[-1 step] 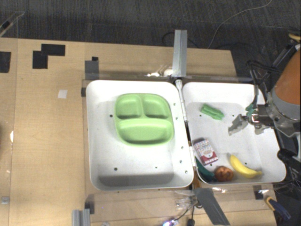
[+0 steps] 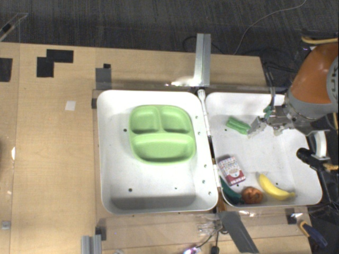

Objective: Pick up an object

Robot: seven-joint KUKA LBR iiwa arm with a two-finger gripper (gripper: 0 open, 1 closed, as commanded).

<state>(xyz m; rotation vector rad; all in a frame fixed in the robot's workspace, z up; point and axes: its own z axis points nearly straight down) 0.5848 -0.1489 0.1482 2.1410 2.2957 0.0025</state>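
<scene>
Now the tool hovers low in the right bin, fingers apart and holding nothing, just beside the green block (likely its target), lined up to close on it.

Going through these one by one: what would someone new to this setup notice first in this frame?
Most likely the pale green divided tray, alone in the middle of the left bin. Next, the grey arm with its orange band reaching in from the right, its gripper low over the right bin beside a small green block. Along that bin's near edge lie a banana, a reddish-brown fruit and a small printed box.
</scene>
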